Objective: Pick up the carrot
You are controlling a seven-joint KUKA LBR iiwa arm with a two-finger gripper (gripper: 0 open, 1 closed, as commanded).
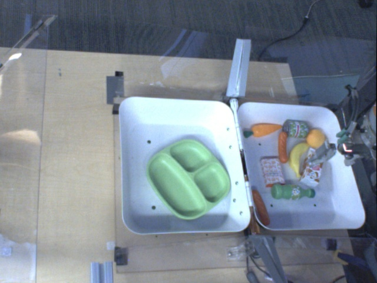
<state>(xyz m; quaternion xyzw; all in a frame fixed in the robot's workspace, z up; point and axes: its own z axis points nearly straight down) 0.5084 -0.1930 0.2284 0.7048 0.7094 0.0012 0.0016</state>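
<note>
wooden tabletop (65, 158) with two bins; end effector (323, 152) in right bin (347, 208), finger state apparently unreadable; carrot (266, 130) lies up-left of it, apart.

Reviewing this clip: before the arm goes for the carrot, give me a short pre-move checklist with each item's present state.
1. Orange carrot visible at the right white bin's far left corner: ok.
2. Carrot top uncovered: ok.
3. Clearance around carrot: not ok; slim orange-red sausage-like piece sits close beside its tip.
4. Gripper over carrot: not ok; it is above the yellow banana and printed packet.
5. Fingers open: cannot tell.
6. Green three-compartment plate out of the way in left white bin: ok.
</note>
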